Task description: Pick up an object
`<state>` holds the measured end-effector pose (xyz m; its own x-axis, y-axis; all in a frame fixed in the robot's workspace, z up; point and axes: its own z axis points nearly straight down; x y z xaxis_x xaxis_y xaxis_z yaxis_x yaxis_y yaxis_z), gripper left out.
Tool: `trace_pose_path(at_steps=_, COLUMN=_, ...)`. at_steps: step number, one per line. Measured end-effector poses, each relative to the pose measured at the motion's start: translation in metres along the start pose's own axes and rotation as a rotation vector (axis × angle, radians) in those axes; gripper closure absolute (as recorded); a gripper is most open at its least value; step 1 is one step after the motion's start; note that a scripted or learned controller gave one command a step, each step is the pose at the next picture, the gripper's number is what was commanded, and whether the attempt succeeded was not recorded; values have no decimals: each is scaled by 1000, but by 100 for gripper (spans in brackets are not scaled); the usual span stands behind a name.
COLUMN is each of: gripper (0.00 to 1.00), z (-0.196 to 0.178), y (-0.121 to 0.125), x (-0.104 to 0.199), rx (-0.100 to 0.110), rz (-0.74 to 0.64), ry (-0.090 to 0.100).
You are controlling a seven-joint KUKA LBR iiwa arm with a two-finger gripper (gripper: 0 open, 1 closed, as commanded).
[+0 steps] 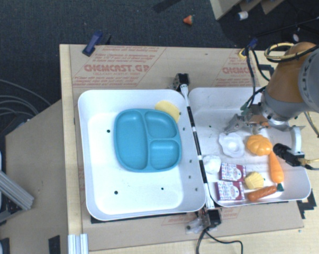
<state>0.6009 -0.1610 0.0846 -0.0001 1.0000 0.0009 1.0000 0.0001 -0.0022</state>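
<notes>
While your arm hung over the right bin point(302, 190), its jaws' spread could not be told; the nearest pickable object, an orange toy point(258, 145), lay just beside a white cup point(232, 145), so a crowded descent risked a missed grasp.

My arm point(307, 81) is a thick, rounded grey cylinder wrapped by a broad orange band point(287, 81) that sits just beyond the far edge of the right-hand white bin point(212, 102). Below the band a pale grey metal wrist ring narrows toward the bin. My gripper point(243, 121) is small, dull grey and angular, with a few orange touches near its base. Thin black and yellow cables point(278, 51) loop behind the band, on the side away from the bin
</notes>
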Motion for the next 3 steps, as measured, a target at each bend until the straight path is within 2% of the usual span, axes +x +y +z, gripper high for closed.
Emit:
trace_pose_path(at_steps=1, gripper=0, z=0, y=-35, x=13, rx=0, rz=1, ry=0)
trace_pose_path(at_steps=2, gripper=0, z=1, y=-122, x=44, rx=-1, rz=1, ry=-1)
trace_pose_path(at_steps=3, gripper=100, z=-9, y=-122, x=44, rx=-3, rz=2, ry=-1)
